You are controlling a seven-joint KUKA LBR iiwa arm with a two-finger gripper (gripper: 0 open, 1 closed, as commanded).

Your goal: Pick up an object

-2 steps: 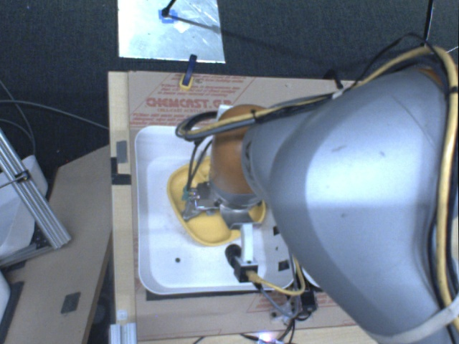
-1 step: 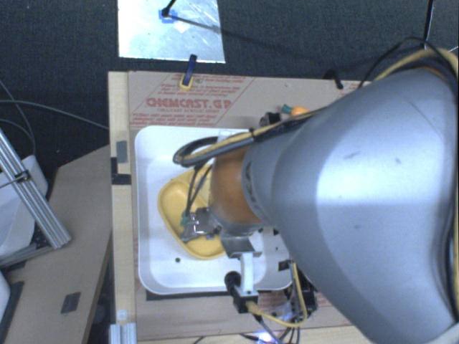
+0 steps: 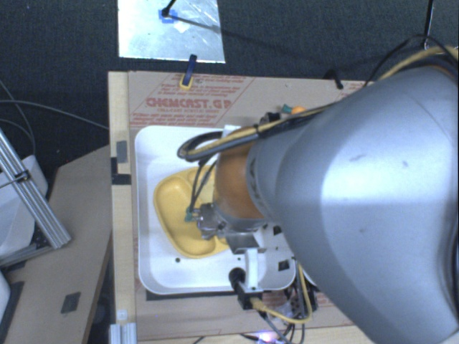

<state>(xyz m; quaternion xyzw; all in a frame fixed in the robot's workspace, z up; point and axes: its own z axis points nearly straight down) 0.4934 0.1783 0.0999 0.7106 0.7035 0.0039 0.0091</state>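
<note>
A yellow, rounded, bowl-like object [image 3: 174, 208] lies in the left white bin [image 3: 145, 192], towards its left and middle. My gripper [image 3: 206, 224] is low in this bin, at the yellow object's right edge and seemingly touching it. The grey arm [image 3: 358, 192] with its orange band [image 3: 235, 185] comes in from the right and hides the gripper's tip. It also hides the right part of this bin and the second bin. Nothing visibly sits in the gripper's grasp.
The bins rest on a brown board printed in red [image 3: 190, 100]. A shiny metal sheet [image 3: 170, 20] lies behind it, with a blue and yellow clamp [image 3: 188, 72] at the board's back edge. An aluminium frame [image 3: 29, 196] stands at the left. Cables [image 3: 281, 312] hang at the front.
</note>
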